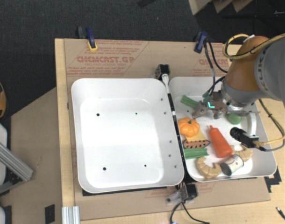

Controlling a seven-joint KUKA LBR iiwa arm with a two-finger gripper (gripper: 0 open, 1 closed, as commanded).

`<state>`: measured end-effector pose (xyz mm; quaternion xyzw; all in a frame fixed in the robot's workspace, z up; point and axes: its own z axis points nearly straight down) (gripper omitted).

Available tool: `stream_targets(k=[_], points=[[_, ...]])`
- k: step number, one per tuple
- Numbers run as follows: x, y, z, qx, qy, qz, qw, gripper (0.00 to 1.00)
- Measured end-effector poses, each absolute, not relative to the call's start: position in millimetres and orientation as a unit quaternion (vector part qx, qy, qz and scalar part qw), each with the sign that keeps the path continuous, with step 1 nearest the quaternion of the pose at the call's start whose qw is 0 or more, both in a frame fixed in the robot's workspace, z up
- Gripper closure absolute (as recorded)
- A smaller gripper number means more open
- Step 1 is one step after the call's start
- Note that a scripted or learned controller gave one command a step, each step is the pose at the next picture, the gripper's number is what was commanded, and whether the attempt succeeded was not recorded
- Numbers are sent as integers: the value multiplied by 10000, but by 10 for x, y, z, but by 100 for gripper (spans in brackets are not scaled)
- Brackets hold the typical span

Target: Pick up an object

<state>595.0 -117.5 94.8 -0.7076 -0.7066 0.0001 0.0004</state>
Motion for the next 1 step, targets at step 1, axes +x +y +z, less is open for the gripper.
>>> stream_targets(k=[1], points=[[6535, -948, 847, -7056, -7086, -15, -18, 0]])
